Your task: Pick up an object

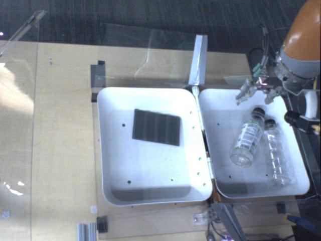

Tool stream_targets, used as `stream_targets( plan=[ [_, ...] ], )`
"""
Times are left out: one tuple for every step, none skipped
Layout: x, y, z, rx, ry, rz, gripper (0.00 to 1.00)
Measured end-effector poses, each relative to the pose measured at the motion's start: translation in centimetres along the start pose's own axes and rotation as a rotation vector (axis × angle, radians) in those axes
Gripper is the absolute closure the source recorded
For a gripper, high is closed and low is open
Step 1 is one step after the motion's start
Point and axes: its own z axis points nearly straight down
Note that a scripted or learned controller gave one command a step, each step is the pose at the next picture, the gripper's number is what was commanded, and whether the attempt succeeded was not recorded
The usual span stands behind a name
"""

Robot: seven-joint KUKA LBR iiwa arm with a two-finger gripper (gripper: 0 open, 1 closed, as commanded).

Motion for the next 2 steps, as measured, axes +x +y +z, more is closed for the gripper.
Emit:
stream_targets(
  plan=[
    [-1.5,-3.6,12.3,-0.004,-0.001,-0.037,0.0],
    [-4.3,-4.5,14.0,-0.052,-0.023,-0.064,0.0]
  ],
)
